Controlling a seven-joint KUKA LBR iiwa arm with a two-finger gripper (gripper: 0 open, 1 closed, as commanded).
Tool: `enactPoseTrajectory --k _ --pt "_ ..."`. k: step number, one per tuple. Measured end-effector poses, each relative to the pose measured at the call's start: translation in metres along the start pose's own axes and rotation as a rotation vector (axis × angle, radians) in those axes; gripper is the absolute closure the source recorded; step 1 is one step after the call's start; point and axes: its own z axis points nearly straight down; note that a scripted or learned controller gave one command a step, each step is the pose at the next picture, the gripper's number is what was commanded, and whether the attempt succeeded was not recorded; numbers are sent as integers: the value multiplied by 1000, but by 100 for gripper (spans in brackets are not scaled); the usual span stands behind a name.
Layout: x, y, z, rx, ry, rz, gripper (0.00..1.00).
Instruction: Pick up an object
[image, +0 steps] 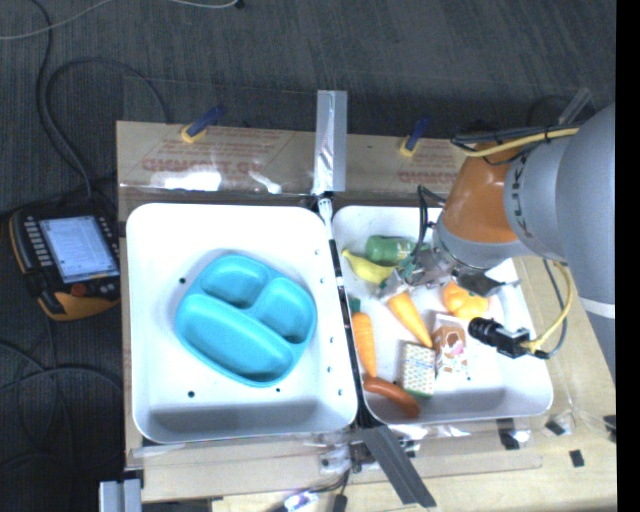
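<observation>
Hiding its tip, arm (500, 205) over right bin (520, 395)

Left shallow white plastic bin (150, 400) containing a glossy turquoise divided plastic tray (246, 316). Right shallow white plastic bin (520, 395) containing a yellow toy banana (366, 268), a dark green rounded toy (388, 247), two orange toy carrots (410, 314) (364, 343), a red-brown toy sausage (391, 393), an orange-yellow rounded toy (463, 299) and two small printed cartons, one speckled (418, 368), one white with red and brown markings (451, 349). Grey arm (570, 190) with orange band (483, 205).
</observation>
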Motion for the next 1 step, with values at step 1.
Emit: enactPoseTrajectory --k 1 --pt "-40 -47 -98 16 -1 173 100"
